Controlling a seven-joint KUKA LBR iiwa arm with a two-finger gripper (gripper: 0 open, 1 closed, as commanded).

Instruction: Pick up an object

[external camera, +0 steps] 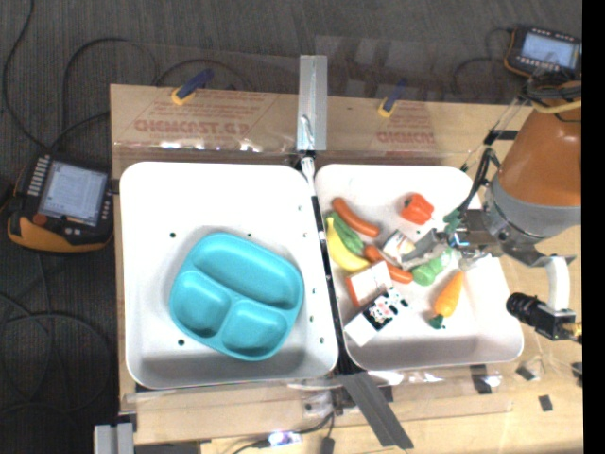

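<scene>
A robotics lab. A plywood bench (236, 121) bears two white bins (151, 253), with a robot arm (541, 173) at three o'clock. Control pendants (59, 201) lie on grey carpet (95, 26) at nine and one o'clock, their black cables (57, 64) trailing across it.

Dark carpet floor (57, 83), black cables (looping), wooden bench (236, 112), 2 handheld control pendants (61, 201)

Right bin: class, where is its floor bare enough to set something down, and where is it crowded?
Bare patches: the right bin's near right corner, beyond the carrot, and its far edge above the hot dog. Crowded: the middle, around the banana and gripper.
</scene>
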